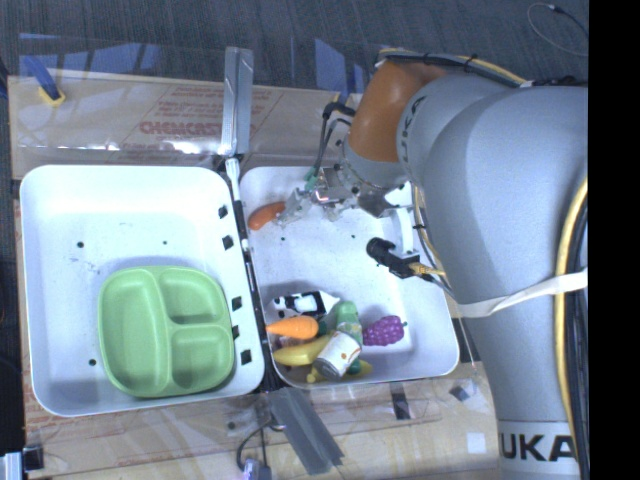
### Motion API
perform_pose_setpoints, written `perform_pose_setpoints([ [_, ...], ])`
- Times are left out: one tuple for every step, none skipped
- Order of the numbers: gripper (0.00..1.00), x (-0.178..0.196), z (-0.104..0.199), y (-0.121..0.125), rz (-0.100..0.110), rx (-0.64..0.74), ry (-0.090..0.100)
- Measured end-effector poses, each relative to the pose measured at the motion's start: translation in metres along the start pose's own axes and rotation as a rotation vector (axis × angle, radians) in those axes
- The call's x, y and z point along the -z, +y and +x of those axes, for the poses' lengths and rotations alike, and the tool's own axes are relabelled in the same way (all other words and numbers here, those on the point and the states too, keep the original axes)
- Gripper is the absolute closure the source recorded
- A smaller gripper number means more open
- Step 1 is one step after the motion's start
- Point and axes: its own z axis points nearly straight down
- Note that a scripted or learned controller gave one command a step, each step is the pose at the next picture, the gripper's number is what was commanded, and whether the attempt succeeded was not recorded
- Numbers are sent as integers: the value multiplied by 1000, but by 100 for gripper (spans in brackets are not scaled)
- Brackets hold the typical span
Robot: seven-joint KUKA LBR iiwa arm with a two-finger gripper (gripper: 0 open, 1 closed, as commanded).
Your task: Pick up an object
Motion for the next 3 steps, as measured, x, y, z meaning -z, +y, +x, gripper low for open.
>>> perform_pose_setpoints([
  [0,-1,19,-85,1,215,0],
  [0,0,9,-9,-2,313,-1],
  [0,78,-29,-2,-3,267,-2],
])
